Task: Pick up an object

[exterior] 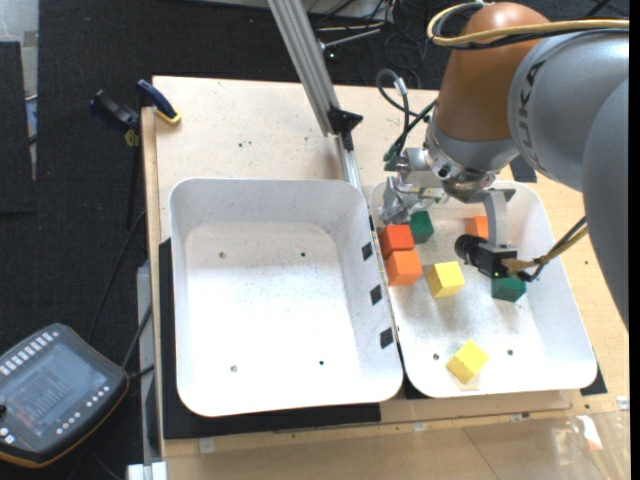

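The right bin [560,348] holds several small blocks. Two orange blocks [397,236] [404,266] sit together by its left wall, with a dark green block [421,227] just behind them. A yellow block [446,278] lies mid-bin and another yellow block [466,360] lies near the front. A second green block [508,288] rests to the right, and a third orange block [477,227] is partly hidden by the arm. My gripper [394,204] hangs low at the bin's back left corner, just above the orange blocks and the dark green block. Nothing shows between its fingers.
The left bin [185,268] stands beside the right one, their walls meeting mid-view. A slanted aluminium bar [305,53] runs down to a black bracket behind the bins. A blue-and-yellow clamp [150,103] lies at the bench's back left. A pendant [50,393] sits at lower left.
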`<action>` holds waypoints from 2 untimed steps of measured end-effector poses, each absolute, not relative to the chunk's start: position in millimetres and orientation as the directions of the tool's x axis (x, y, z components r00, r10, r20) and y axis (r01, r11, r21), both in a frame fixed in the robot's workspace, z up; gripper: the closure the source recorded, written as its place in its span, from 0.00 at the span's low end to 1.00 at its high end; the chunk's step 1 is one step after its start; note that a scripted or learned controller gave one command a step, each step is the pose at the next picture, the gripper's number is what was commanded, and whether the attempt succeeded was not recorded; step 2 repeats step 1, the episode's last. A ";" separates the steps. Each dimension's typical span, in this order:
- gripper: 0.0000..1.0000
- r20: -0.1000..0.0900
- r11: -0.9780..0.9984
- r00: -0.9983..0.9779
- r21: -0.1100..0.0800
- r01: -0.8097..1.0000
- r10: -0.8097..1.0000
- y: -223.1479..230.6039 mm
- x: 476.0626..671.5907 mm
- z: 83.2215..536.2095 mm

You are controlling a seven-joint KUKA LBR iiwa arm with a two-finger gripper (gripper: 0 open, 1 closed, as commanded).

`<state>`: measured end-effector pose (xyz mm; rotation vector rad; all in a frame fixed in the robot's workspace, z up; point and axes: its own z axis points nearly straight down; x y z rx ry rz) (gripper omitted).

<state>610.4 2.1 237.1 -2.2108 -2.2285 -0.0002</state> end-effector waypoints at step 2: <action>1.00 0.002 0.008 -0.008 -0.002 1.000 1.000 54.5 607.2 226.8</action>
